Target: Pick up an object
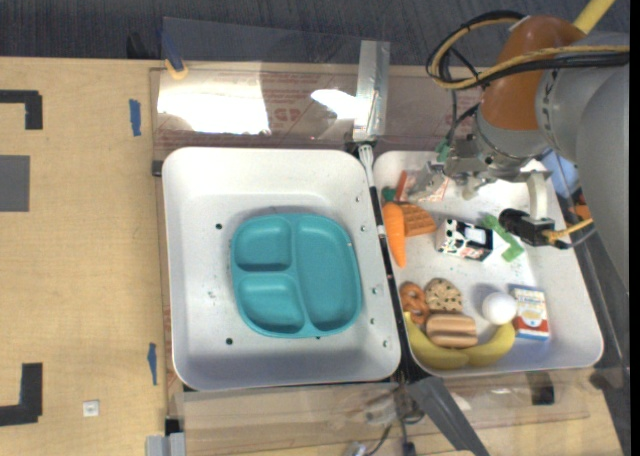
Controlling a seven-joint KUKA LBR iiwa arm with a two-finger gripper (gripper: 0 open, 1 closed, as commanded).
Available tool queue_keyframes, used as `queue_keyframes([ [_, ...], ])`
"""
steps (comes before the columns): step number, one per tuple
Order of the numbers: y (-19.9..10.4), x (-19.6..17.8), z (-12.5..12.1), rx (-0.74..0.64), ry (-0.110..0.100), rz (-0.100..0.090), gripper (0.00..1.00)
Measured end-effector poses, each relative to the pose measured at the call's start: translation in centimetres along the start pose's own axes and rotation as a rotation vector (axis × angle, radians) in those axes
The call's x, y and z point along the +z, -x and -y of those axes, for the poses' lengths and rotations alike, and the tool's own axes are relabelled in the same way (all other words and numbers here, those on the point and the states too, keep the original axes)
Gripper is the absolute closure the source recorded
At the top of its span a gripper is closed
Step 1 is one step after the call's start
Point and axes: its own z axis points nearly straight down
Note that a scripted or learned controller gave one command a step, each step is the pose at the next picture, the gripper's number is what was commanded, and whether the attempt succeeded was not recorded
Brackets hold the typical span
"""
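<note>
Here your gripper (pixel 447 176) hangs above the crowded right white bin (pixel 575 329); clamp state unreadable. Risk: clipping the orange plastic carrot (pixel 396 229) aside.

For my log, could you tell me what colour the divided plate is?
Teal; the divided plate shows clearly in the camera view.

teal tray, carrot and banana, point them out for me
teal tray (pixel 297 274), camera view, on the divider where its three compartments meet
carrot (pixel 396 231), camera view, on the middle of its orange body
banana (pixel 500 342), camera view, on its yellow right end
</note>
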Motion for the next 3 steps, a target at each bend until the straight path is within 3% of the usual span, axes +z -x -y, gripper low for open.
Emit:
queue_keyframes([
  [1,-0.6,-12.7,2.0,-0.162,0.014,0.003,0.0],
  [2,-0.2,-1.0,0.0,-0.432,0.0,-0.002,0.0],
  [3,0.6,-5.0,-0.1,-0.581,0.007,0.003,0.0],
])
